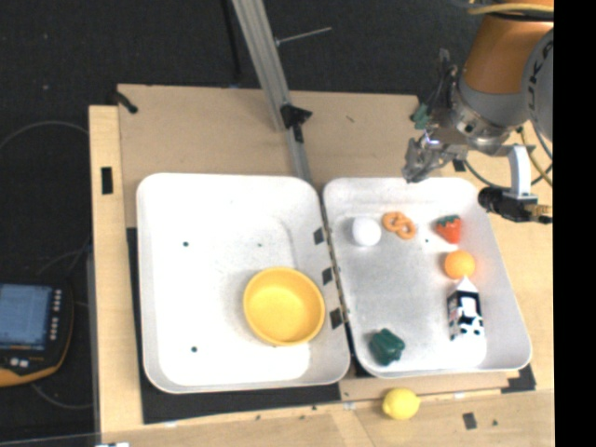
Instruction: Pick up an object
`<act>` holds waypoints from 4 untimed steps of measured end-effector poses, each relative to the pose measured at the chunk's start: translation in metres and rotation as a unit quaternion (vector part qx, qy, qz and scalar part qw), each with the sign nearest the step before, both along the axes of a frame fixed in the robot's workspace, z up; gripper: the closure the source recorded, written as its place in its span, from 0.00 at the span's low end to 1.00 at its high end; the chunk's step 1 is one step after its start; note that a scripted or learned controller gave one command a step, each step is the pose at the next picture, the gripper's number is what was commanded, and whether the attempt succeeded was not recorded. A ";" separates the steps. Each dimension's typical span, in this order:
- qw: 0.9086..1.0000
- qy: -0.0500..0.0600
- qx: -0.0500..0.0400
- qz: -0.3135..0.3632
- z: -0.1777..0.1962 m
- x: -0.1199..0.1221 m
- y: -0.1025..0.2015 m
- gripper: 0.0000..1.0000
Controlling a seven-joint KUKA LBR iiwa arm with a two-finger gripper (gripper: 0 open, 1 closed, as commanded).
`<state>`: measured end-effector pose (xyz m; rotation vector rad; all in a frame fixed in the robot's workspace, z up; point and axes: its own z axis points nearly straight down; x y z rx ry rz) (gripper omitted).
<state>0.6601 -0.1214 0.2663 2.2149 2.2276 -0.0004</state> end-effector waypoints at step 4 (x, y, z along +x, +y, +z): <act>1.000 0.002 0.000 0.000 -0.027 -0.001 0.200 1.00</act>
